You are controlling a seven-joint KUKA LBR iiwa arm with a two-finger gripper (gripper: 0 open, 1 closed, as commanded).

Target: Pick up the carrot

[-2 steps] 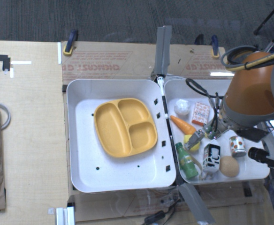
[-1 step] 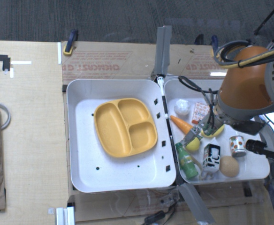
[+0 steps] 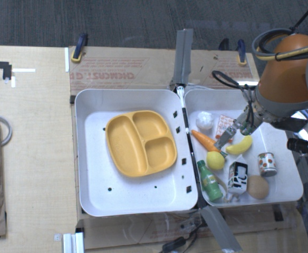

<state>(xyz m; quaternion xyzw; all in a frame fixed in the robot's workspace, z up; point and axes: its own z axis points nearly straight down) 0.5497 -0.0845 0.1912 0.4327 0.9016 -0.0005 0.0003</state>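
The carrot lies slanted in the right bin, pointing up-left to down-right, and the hand hangs just right of its lower end, but whether it is apart or together cannot be told.

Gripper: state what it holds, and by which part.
Cannot be told: the gripper sits low by the carrot tip and lemon, nothing visibly between its fingers.
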